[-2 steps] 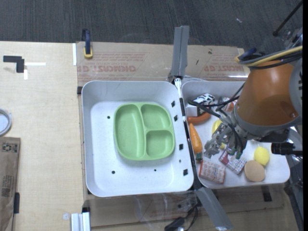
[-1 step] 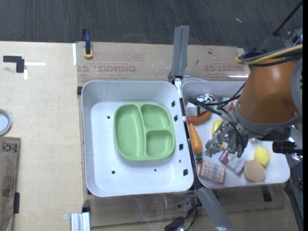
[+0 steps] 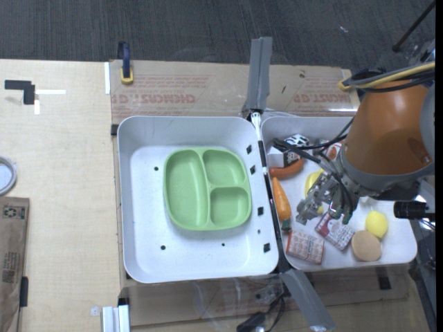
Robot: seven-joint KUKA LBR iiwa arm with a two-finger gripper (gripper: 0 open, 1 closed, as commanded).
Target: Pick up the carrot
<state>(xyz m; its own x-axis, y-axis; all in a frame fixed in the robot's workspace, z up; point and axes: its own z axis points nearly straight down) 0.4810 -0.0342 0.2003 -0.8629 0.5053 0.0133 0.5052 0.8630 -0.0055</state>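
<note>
The carrot is a slim orange piece lying lengthwise against the left wall of the right bin. My gripper hangs over the middle of that bin, a short way right of the carrot and not touching it. Its fingers point down and stand apart, open, with nothing between them. The grey arm with its orange band covers the bin's right rear part.
Around the gripper lie an orange-red elongated piece, a yellow item, two red packets, a lemon and a tan bun. The left bin holds a green divided plate.
</note>
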